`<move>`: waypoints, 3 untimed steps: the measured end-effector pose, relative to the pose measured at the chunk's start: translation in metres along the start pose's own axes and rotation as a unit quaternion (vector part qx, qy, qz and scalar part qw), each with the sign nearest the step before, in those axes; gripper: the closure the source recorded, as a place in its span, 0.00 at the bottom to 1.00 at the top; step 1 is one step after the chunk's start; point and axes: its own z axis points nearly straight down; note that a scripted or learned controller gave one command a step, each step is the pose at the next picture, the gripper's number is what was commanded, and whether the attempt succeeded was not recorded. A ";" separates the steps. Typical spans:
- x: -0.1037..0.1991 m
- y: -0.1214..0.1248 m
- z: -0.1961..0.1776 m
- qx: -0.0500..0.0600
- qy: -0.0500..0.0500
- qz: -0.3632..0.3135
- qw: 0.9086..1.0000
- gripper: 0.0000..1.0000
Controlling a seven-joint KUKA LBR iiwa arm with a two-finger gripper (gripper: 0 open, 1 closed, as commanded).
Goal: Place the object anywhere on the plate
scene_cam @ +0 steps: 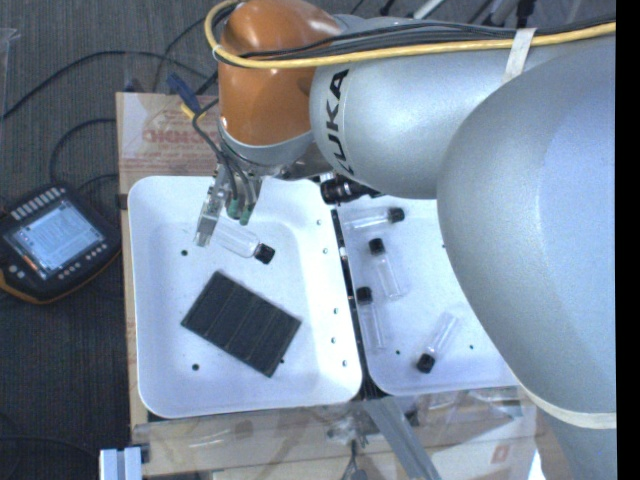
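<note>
A clear vial with a black cap (246, 244) lies flat in the left bin (160, 368), its cap pointing right. My gripper (218, 218) hangs just above the vial's left end, at the back of that bin. The view does not show whether the vial is in its grasp. The plate (240, 324), a dark ribbed rectangle, lies in the same bin a little nearer the front than the vial, with a strip of bare white floor between them.
The right bin (470, 373) holds several more capped vials, such as one at the back (375, 216) and one at the front (437, 340). The arm's large grey body (480, 168) covers the right side. A teach pendant (52, 240) lies on the floor at left.
</note>
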 end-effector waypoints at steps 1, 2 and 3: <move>-0.030 0.029 -0.012 -0.001 -0.001 -0.224 0.975 1.00; -0.048 0.036 -0.079 -0.002 -0.001 -0.472 0.882 1.00; -0.047 0.038 -0.090 -0.006 -0.003 -0.472 0.881 1.00</move>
